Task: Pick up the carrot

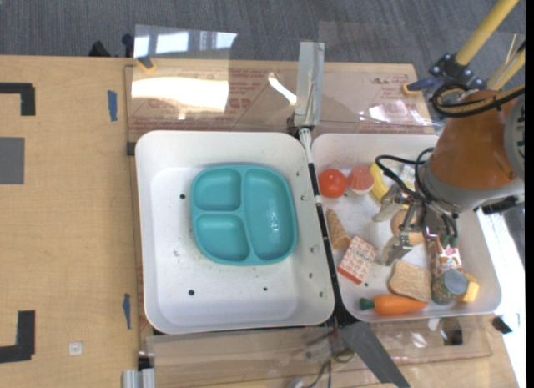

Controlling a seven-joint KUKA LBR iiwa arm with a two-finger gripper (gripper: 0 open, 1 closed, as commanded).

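Camera view: gripper (406,236) hovered over right bin (488,294), finger state indeterminable; carrot (397,304) lay at 6 o'clock of it; carton (357,259) print unreadable.

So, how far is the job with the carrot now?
Nothing looks done yet: the carrot lies at the near edge of the right bin. The hand hangs above the bread slice, short of the carrot. Left: reach it, grip it, lift it.
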